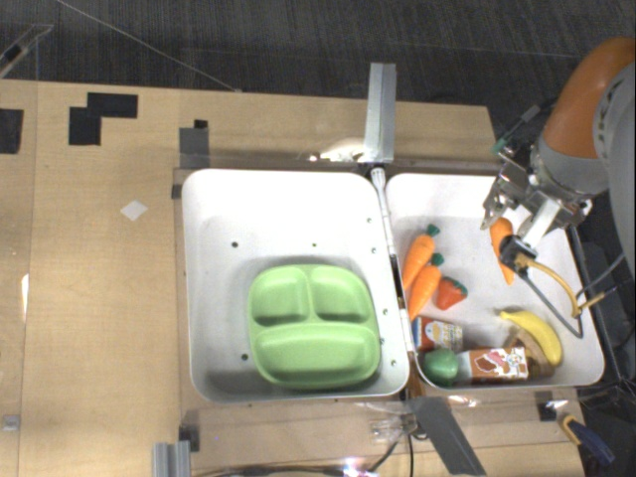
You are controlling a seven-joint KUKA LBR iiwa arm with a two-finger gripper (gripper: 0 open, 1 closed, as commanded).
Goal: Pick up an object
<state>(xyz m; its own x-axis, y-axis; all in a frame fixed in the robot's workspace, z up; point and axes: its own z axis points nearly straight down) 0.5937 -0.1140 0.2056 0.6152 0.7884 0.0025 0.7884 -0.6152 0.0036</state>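
While the arm (596, 107) is reaching in from the right, its gripper (519, 229) is hanging over the right bin (467, 199) near that bin's right wall, leaving the bin's upper left floor lying open. Whether the fingers are parted or closed, the view is not showing; an orange carrot-like piece (503, 249) is sitting right at the fingertips, and whether it is being gripped cannot be told. Right bin contents: two carrots (421, 268) lying side by side against the left wall, a strawberry (452, 292) touching the lower one, a banana (534, 332) near the right wall, a small carton (496, 364) and a green ball (441, 366) crowding the front edge, and a can-like item (438, 333) just above the ball. Left bin (229, 217): a green tray (313, 326) sitting in the front half, the back half lying bare. A yellow cable (555, 284) is looping below the gripper. The arm's upper part is being cut off by the frame edge.
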